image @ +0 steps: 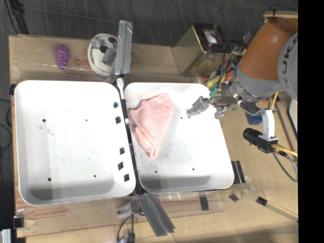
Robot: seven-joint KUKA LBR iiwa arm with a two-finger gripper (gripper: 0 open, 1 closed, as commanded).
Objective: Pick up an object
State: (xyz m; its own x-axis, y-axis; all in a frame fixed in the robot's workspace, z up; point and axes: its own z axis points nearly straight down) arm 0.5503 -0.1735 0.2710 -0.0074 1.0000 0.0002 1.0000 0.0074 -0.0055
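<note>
A crumpled pink cloth (pixel 151 121) lies in the right bin (pixel 202 161), up against its left wall. My gripper (pixel 207 110) hangs over the upper right part of that bin, right of the cloth and apart from it. Its fingers (pixel 196 107) stand open with nothing between them. The left bin (pixel 66 135) holds no object that I can see.
Behind the bins on the bench lie a small purple object (pixel 62 56) and a white coiled thing (pixel 103 53). A metal box (pixel 201 40) stands behind the right bin. A divider with black clips (pixel 121 135) runs between the bins.
</note>
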